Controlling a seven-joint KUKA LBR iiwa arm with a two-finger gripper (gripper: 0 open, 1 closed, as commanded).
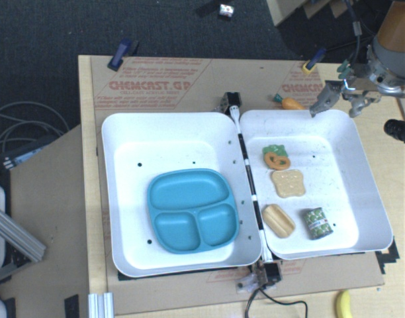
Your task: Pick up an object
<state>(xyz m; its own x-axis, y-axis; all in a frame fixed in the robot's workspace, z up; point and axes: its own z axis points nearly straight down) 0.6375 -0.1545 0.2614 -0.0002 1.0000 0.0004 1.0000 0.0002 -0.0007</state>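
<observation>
In the camera view the hand (338, 103) hangs at the upper right of the frame, over the far rim of the right bin (361, 144), its two fingers spread wide with nothing between them. The candidates lie lower in that bin, towards its left side: a pretzel (276, 157) with a green piece at its top, a pale slice of toast (288, 183) just below it, a tan bread roll (278, 220) near the bin's lower left, and a small green can (317, 222) just beside the roll. The left bin (123, 144) holds a blue divided plate (190, 209). A good try would probably centre over one item alone; the can, standing clear of the wall, looks the easiest to straddle, whereas the flat toast offers little for the fingers to close on. Descending straight down with the fingers kept wide should avoid nudging the roll.
</observation>
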